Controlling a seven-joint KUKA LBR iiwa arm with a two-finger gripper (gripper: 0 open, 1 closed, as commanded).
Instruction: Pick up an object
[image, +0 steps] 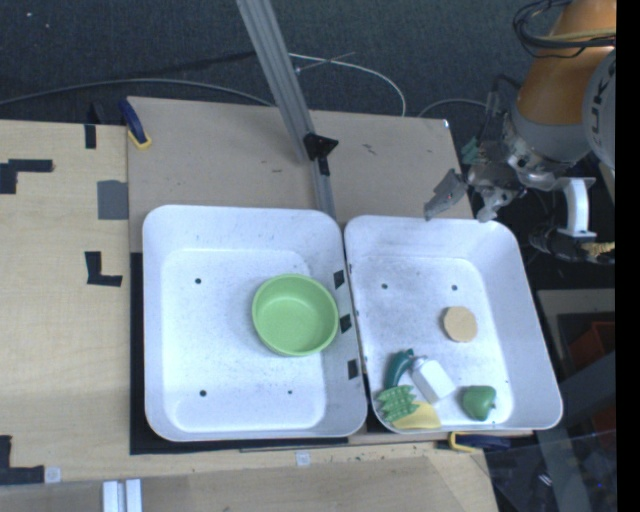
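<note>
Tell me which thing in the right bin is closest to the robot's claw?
The round tan disc. It lies alone mid-bin, nearer the gripper than the green and white pieces along the front edge.

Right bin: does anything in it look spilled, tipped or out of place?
Nothing looks damaged or spilled. In the right bin, the small items crowd the near edge: a green toy and a yellow piece lie against the front wall beside a white block. The tan disc lies apart. The claw hovers beyond the far rim.

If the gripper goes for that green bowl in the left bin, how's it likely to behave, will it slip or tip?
The green bowl looks like thin moulded plastic, so it is probably stiff and light. It sits upright and alone, so a nudge would more likely slide it across the left bin than tip it. Its smooth, curved wall may slip between the fingers; the rim seems the safer hold.
</note>
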